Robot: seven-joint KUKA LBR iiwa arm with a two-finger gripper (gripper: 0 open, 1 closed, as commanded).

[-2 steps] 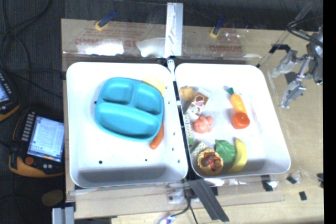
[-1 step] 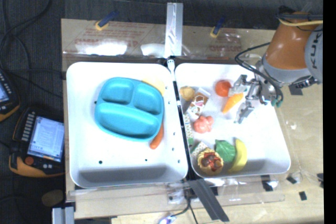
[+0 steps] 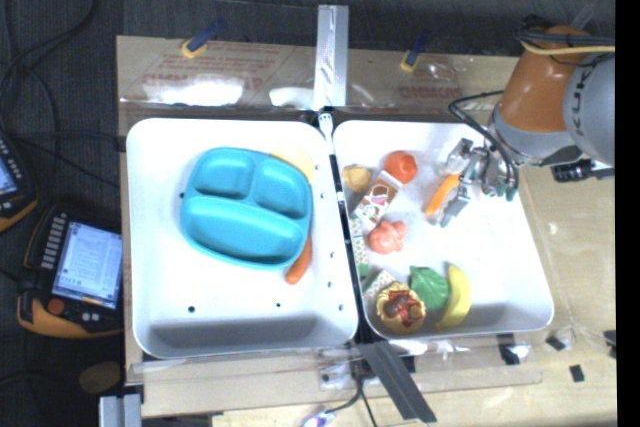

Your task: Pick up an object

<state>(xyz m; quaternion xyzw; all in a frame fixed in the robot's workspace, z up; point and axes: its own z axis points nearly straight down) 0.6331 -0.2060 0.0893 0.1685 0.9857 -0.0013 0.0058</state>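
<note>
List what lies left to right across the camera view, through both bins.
Blue divided tray → orange carrot-like piece → pink toy → orange piece → end effector.

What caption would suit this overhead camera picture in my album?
Robot hand beside an orange carrot in the right bin of toy food; a blue tray fills the left bin.

No text, number or brand can be read anywhere. The small patterned packet [image 3: 375, 202] in the right bin [image 3: 520, 265] carries print too small to make out, and the handheld screen [image 3: 88, 265] at the frame's left edge glows with blurred, illegible lines.
</note>
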